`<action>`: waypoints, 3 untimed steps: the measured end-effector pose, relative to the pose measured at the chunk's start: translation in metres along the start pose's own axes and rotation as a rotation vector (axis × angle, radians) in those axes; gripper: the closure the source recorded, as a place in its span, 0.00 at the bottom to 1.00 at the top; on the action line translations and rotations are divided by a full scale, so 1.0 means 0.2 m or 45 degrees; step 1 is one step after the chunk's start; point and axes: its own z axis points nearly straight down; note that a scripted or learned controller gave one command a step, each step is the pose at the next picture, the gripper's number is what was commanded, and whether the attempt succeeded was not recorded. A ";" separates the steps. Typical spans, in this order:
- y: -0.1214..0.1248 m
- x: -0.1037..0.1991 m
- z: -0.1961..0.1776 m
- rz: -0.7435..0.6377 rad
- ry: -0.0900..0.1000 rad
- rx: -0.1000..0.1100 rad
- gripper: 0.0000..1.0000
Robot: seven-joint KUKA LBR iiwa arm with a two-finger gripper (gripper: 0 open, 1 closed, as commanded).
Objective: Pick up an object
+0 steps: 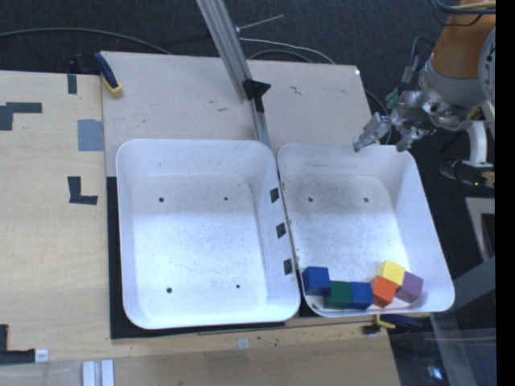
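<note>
Several small coloured blocks lie along the near edge of the right bin (418, 207): a blue block (315, 278), a green block (339, 293), a second blue block (360, 294), an orange block (383, 290), a yellow block (392, 272) and a purple block (410, 285). My gripper (388, 136) hangs above the far right corner of that bin, far from the blocks. Its fingers are spread apart, open, with nothing between them.
The left bin (129, 215) sits beside the right one. A slanted metal rail (229, 43) runs down from the top to the gap between the bins. A blue and yellow tool (108, 74) lies on the board at the far left.
</note>
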 end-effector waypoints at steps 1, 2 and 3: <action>-0.07 0.14 -0.15 0.000 0.004 0.007 0.00; -0.02 0.27 0.09 0.001 0.004 0.016 0.00; -0.30 0.27 0.85 0.004 0.004 0.019 0.00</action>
